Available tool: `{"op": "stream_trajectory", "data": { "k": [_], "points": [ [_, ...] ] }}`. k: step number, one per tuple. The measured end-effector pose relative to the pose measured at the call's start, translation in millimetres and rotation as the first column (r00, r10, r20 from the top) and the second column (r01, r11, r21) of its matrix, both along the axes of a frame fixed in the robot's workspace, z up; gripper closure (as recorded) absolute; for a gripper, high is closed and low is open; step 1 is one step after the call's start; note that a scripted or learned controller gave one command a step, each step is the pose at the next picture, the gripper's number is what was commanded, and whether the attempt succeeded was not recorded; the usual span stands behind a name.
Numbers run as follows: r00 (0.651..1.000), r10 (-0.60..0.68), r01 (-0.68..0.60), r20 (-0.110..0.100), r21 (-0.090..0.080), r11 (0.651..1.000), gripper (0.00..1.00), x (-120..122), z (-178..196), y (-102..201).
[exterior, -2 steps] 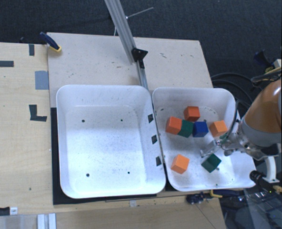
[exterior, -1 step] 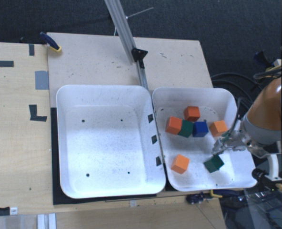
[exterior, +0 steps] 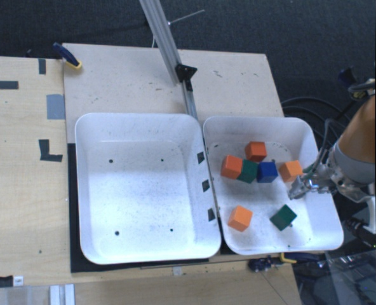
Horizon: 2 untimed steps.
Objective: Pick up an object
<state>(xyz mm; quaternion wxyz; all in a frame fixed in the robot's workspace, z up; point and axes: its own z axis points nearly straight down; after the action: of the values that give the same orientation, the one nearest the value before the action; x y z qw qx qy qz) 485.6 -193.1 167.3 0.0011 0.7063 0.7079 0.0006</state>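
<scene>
I see the hand [exterior: 300,188] low at the right bin's [exterior: 315,237] right side, just beside an orange block [exterior: 291,169]. Its grip I can't tell. Nothing visibly held.

- A robotics lab or test cell, seen from above.
- A pale wooden desk [exterior: 23,170] marked with grey tape patches, bearing two shallow white bins [exterior: 143,122] side by side.
- A slanting aluminium rail [exterior: 162,30] crosses overhead.
- Dark carpet surrounds the desk; loose black cables [exterior: 302,103] trail at right.
</scene>
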Motion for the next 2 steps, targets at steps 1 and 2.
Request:
{"op": "stream_trajectory", "data": {
  "k": [1,2],
  "points": [
    [1.0,0.0,0.0,0.003,-0.002,1.0,1.0,6,61,-3],
    [1.0,0.0,0.0,0.0,0.0,1.0,1.0,7,90,-3]
  ]
}}
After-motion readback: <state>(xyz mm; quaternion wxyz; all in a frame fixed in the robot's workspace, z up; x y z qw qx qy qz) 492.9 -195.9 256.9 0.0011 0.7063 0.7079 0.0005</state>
